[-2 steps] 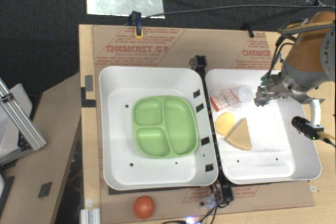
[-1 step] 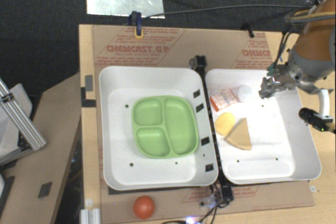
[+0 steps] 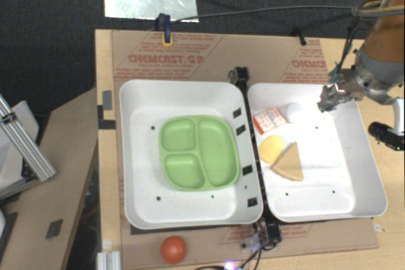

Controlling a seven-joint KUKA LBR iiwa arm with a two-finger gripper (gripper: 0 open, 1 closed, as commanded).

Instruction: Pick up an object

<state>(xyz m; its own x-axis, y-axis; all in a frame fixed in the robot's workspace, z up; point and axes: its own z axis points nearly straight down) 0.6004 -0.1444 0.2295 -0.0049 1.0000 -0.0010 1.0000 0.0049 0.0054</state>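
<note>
Gripper (image 3: 329, 100) was hung above the right bin (image 3: 354, 164), finger state indiscernible; nothing was lifted; wedge (image 3: 289, 162), yellow piece (image 3: 271, 148), carton (image 3: 268, 118) remained

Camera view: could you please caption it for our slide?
Tool above right bin holding cheese wedge and carton; green tray in left bin.
</note>
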